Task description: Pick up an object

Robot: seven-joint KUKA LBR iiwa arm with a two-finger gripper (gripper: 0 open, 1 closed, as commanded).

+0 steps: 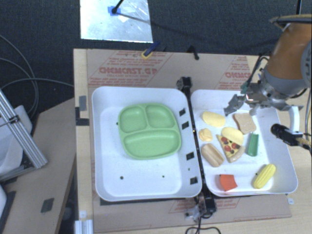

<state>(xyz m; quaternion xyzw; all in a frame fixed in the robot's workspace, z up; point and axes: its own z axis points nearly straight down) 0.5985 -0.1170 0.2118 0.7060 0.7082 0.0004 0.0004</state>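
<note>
The right bin (282,150) holds several toy foods: a pale yellow piece (213,118), a bread slice (244,123), a pizza slice (230,148), a hot dog (211,154), a green stick (252,144), a corn cob (263,175) and an orange block (227,182). My gripper (243,105) hangs over the far part of this bin, just above the bread slice and to the right of the pale yellow piece. Its fingers are open and nothing sits between them.
The left bin (107,174) carries a green divided plate (149,130). A black divider with clips (192,130) runs between the bins. A small yellow piece (205,134) and a yellow banana-like piece (233,134) lie near the pizza. A black fitting (287,133) juts over the right bin's right rim.
</note>
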